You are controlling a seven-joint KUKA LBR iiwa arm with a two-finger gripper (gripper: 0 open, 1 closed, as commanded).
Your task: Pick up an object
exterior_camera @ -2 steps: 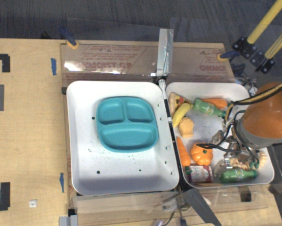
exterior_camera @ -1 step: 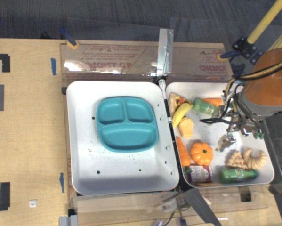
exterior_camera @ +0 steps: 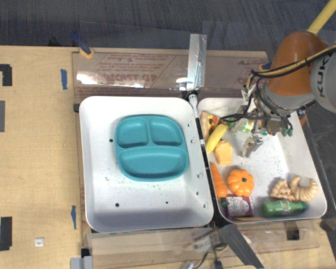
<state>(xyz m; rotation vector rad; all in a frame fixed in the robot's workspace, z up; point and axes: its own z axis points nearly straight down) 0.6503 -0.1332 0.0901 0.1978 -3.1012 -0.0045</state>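
The right bin (exterior_camera: 302,150) holds several toy foods: a yellow banana (exterior_camera: 215,137), a pale yellow wedge (exterior_camera: 224,152), an orange pumpkin (exterior_camera: 240,182), a carrot (exterior_camera: 218,185), a maroon can (exterior_camera: 239,206), a green bottle (exterior_camera: 284,208) and a beige knotted piece (exterior_camera: 294,189). My gripper (exterior_camera: 251,145) hangs over the upper middle of this bin, just right of the banana and the wedge and above the pumpkin. Nothing shows in its grasp. A small green item (exterior_camera: 245,126) lies partly under the wrist.
A teal divided plate (exterior_camera: 151,147) lies in the left bin (exterior_camera: 95,172). A raised divider edge (exterior_camera: 204,150) separates the two bins. The grey arm with its orange band (exterior_camera: 294,60) and black cables comes in over the right bin's far right corner.
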